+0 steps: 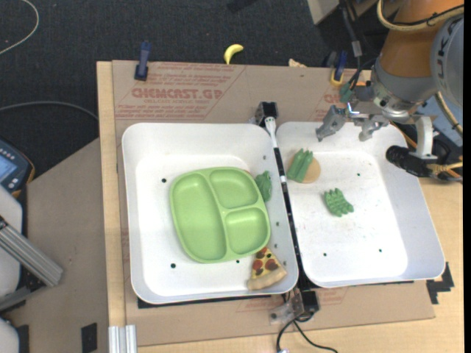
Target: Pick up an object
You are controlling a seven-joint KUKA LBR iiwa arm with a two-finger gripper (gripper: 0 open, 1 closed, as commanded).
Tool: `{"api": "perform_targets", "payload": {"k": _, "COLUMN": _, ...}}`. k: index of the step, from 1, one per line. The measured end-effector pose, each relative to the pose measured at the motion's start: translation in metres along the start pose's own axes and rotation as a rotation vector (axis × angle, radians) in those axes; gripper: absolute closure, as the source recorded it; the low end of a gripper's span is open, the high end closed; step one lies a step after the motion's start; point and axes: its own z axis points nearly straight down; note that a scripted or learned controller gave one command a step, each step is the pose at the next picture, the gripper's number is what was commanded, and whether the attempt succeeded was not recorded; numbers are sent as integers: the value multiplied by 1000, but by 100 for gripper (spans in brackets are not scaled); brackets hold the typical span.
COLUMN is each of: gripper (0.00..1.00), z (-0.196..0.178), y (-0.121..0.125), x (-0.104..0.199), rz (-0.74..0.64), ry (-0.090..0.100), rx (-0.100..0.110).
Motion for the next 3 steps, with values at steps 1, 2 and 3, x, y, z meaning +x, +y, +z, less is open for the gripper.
{"api": "perform_targets", "payload": {"k": 1, "gripper": 0, "z": 75, "y": -43, "x": -12, "rz": 3, "ry": 2, "rx": 12}}
{"api": "perform_targets", "payload": {"k": 2, "gripper": 0, "z": 131, "y": -108, "x": -10, "rz": 3, "ry": 3, "rx": 10}}
{"api": "perform_targets", "payload": {"k": 3, "gripper": 0, "z": -78, "y": -98, "x": -57, "rz": 2, "ry": -8, "rx": -20}}
